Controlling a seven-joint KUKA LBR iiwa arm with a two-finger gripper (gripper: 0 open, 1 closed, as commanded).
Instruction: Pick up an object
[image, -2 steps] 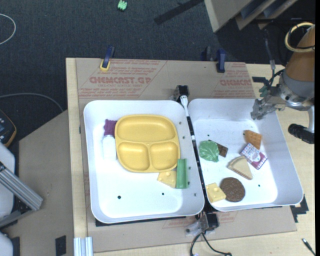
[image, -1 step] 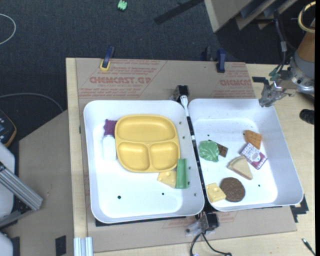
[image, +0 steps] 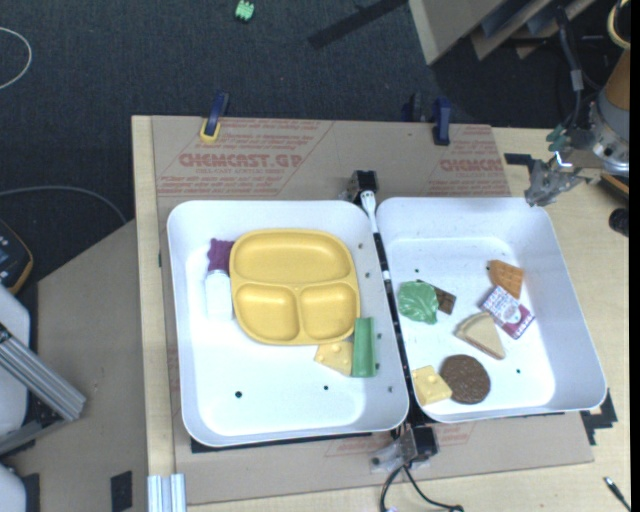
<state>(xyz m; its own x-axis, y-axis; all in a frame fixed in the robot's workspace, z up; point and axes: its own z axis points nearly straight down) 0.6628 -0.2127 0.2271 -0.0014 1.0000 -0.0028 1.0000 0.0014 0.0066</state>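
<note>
Brown cookie (image: 466, 379) at right bin's (image: 560, 262) 6 o'clock; gripper (image: 545, 186) parked beyond 1 o'clock rim, grasp state unreadable, presumably pre-approach.

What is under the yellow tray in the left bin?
A purple item and a white item poke out from under the yellow tray's left edge. How far they reach beneath it is hidden.

brown round cookie (image: 466, 379) | flat | right bin (image: 560, 300) front, beside yellow cheese wedge (image: 432, 385)
</note>
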